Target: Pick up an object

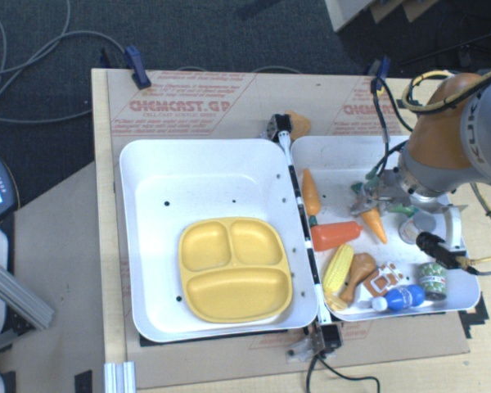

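Note:
The right bin holds several toy foods. An orange carrot lies along its left wall, with a red-orange piece just below it. Nearer the front are a yellow corn cob, a brown drumstick, a small red-and-white box, a blue bottle and a green can. My gripper is down in the middle of this bin, right over a small carrot whose tip sticks out below it. Some teal bits show around the gripper.
The left bin carries a yellow divided plate near its front. A tan object lies on the bench behind the bins. The arm's grey and orange body hangs over the right bin's back right corner.

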